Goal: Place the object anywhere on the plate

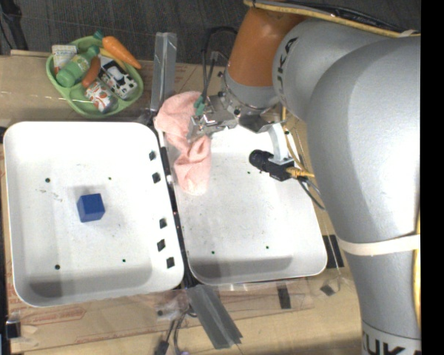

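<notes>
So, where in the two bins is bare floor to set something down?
Left bin: bare floor all around the blue cube, widest toward its right wall. Right bin: the near half is bare, below the pink cloth. Its far part is crowded by the cloth, the end effector and the arm.

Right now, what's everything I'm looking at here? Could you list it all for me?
Bins: 2, white, side by side on the bench; left bin, right bin.
Block: 1, blue, in the left bin.
Cloth: 1, pink, draped over the far left corner of the right bin, at the divide between the bins.
Bowl: 1, green, behind the left bin, filled with toy food.
Carrot: 1, orange, on the bowl's rim.
Arm: 1, grey with an orange band, reaching in from the right.
Claw: 1, over the cloth.
</notes>
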